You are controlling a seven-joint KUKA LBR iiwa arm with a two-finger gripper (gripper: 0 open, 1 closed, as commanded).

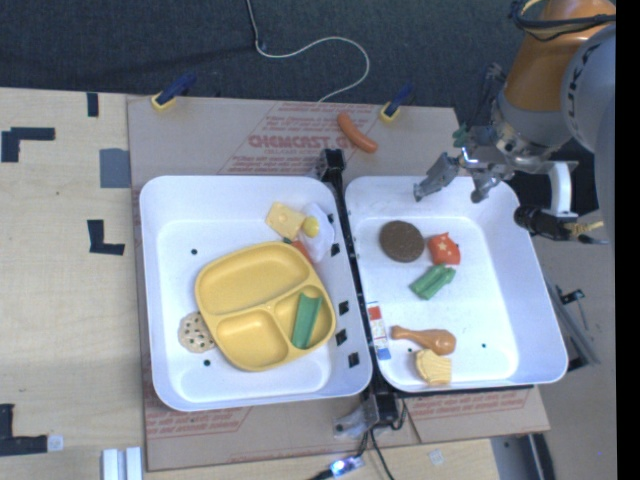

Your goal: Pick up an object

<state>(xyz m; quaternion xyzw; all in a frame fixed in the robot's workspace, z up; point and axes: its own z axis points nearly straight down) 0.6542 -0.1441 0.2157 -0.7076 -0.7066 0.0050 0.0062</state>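
Observation:
My gripper [450,192] hangs open above the far rim of the right bin [530,298], with nothing between its fingers. Below and to its left in that bin lie a brown round patty [402,240], a red piece [444,249] and a green piece [432,282]. A chicken drumstick [425,339] and a yellow ridged piece [434,368] rest near the bin's front. The grey arm with its orange band comes in from the upper right.
The left bin [160,268] holds a yellow divided plate [250,293] with a green piece [306,318] on it, a cookie [195,333] beside it and a yellow item [287,220] behind. A hot dog [357,133] lies on the cardboard beyond the bins.

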